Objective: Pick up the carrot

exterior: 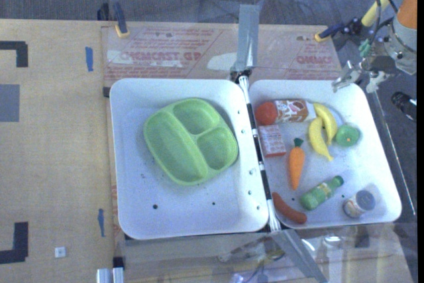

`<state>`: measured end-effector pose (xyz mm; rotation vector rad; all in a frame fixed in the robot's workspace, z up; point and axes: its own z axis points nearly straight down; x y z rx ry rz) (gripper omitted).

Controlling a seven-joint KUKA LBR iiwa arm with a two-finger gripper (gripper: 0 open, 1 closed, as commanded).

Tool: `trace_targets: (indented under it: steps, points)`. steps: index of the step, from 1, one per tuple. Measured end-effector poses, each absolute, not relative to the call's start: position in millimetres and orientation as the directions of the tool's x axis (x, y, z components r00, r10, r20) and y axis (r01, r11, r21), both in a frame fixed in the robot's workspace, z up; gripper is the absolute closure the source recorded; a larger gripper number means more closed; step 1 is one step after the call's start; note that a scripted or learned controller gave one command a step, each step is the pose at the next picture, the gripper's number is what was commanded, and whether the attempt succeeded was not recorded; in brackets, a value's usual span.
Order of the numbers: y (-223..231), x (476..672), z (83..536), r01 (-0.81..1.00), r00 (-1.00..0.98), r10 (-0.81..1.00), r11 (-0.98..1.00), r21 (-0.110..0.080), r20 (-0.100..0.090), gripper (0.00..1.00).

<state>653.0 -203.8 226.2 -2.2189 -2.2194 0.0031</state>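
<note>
One carrot mid right bin, well apart from jaws.

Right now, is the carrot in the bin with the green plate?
No, the carrot lies in the right bin; the green plate sits in the left.

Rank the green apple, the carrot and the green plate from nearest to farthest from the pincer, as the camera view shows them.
The pincer hangs above the right bin's far right corner.
1. Green apple: right bin, near its right side, closest below the pincer.
2. Carrot: middle of the right bin, farther toward the left and the front.
3. Green plate: left bin, well across the divider.
</note>
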Motion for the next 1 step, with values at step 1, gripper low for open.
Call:
trace_targets:
  steps: [1]
  points:
    - [-152.4,588.3,141.2,0.972,-0.233,0.972,0.233,-0.004,0.003,0.0]
